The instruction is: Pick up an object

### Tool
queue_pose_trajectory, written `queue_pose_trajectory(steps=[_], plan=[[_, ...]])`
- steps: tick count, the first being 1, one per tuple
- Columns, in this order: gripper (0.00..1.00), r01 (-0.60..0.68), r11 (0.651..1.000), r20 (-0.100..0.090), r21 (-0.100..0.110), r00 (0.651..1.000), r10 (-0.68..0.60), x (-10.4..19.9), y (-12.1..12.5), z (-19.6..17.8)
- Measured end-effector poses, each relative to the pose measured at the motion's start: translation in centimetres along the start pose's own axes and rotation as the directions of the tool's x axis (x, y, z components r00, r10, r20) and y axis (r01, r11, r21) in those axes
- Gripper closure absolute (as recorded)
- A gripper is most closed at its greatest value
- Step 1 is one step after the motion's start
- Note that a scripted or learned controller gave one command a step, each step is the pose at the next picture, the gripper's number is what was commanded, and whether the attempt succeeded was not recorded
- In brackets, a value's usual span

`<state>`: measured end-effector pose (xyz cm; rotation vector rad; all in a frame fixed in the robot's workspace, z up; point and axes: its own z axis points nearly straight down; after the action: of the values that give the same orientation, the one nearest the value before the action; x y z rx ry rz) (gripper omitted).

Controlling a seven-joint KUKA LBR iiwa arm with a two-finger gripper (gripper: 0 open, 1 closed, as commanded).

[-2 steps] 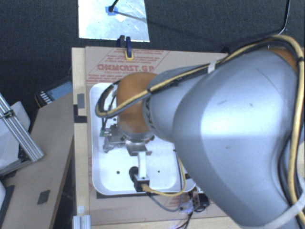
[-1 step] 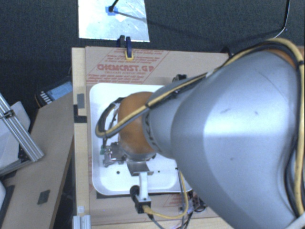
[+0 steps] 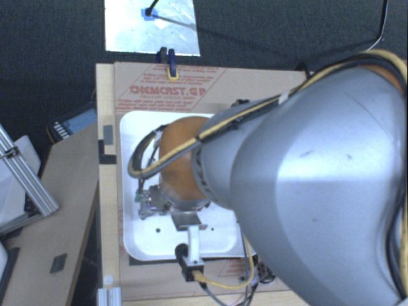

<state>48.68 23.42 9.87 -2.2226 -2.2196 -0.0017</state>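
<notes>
My grey arm (image 3: 319,171) reaches in from the right and covers most of the camera view. Its orange band (image 3: 178,155) hangs over a shallow white bin (image 3: 131,145). Below the band, the metal gripper (image 3: 148,203) is low inside the bin, near its left wall. The wrist and arm hide most of the bin floor. On the strip of floor that shows (image 3: 159,238), I can make out no loose object.
A cardboard sheet with red print (image 3: 169,88) lies behind the bin, held by a yellow and blue clamp (image 3: 170,62). Further back is a shiny foil sheet (image 3: 152,18). An aluminium rail (image 3: 25,180) slants across the wooden bench at the left.
</notes>
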Motion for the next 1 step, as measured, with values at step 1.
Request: queue_pose_trajectory(steps=[1], plan=[[0.00, -0.004, 1.000, 0.003, -0.002, 1.000, 0.004, -5.82, 2.31, -1.23]])
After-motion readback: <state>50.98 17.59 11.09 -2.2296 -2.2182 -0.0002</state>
